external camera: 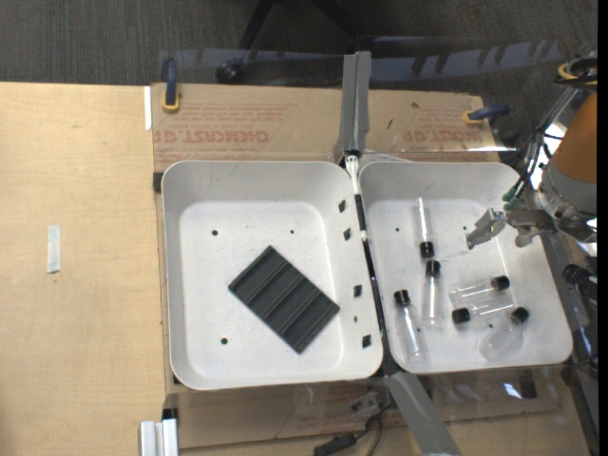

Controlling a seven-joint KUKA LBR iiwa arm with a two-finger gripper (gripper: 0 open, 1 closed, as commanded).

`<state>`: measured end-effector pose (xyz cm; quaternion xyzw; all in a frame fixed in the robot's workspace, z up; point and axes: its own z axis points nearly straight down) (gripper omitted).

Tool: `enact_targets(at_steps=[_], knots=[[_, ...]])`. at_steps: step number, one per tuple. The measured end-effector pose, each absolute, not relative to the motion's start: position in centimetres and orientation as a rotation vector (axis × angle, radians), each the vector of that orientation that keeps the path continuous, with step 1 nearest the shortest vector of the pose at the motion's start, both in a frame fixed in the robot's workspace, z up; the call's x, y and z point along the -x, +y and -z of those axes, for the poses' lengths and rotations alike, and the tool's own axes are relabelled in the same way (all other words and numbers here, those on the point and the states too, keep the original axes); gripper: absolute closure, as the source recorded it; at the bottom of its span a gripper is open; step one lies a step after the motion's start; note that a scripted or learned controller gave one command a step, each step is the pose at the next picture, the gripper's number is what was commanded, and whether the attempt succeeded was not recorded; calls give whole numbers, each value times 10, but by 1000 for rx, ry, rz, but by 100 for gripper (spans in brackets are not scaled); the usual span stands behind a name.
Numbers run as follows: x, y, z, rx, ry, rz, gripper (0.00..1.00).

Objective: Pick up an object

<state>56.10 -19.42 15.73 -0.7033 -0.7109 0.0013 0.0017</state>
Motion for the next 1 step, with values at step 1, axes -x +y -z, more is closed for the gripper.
enact_targets(at_steps=[1], knots=[[-639, -208, -89, 2147, -2287, 0, 0]])
